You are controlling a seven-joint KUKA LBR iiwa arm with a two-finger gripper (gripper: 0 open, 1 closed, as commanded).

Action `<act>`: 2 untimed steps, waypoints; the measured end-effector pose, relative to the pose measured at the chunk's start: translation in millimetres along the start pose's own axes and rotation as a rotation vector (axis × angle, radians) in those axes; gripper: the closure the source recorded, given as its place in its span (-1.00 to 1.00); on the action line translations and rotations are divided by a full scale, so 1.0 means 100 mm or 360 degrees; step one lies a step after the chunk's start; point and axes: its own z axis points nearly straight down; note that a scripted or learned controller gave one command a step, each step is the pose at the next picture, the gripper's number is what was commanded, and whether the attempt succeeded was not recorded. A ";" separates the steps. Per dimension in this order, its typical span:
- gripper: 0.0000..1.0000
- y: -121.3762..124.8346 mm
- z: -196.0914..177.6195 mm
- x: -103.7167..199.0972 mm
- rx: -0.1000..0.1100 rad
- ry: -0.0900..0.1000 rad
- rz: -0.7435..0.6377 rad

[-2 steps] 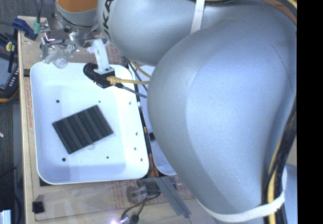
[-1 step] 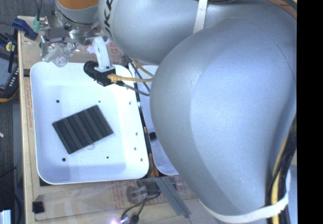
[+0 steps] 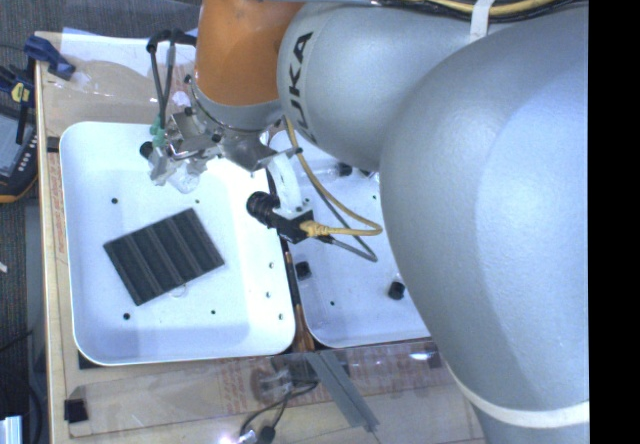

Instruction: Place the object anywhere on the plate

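The plate (image 3: pixel 163 254) is a dark ribbed rectangle lying flat in the left white bin (image 3: pixel 85 317), slightly left of the bin's middle. My gripper (image 3: pixel 172 164) hangs over the bin's far part, up and a little right of the plate and apart from it. A small green bit (image 3: pixel 149 146) shows at the gripper's left side; I cannot make out what it is or whether it is held. The orange wrist band (image 3: pixel 240 42) and the grey arm (image 3: pixel 450 162) hide the space behind the gripper.
The right white bin (image 3: pixel 350 317) is mostly covered by the arm. A black connector with a yellow cable (image 3: pixel 300 226) hangs over the divide between the bins. Clutter and blue tools (image 3: pixel 45 57) lie beyond the left bin's far-left corner.
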 end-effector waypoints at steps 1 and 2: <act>1.00 0.54 -0.42 0.36 -0.0007 0.0002 0.0525; 1.00 0.54 -0.50 0.38 -0.0002 0.0001 0.0511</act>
